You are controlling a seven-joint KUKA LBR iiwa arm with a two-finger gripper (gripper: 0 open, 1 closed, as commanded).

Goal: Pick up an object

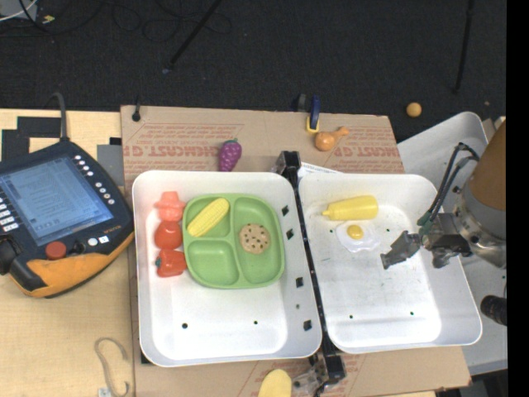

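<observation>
White right bin (446, 325) has the gripper (398, 252) at its three o'clock, claw state unclear; egg (356, 235) and yellow bottle (351, 208) lie toward eleven o'clock.

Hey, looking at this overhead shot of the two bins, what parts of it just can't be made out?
- Gripper: dark and small in the camera view, so the state of its grip is unreadable.
- Yellow object below the left bin: cut off by the bottom edge.
- Teach pendant screen: text too small to read.
- Arm: mostly cut off at right.
</observation>
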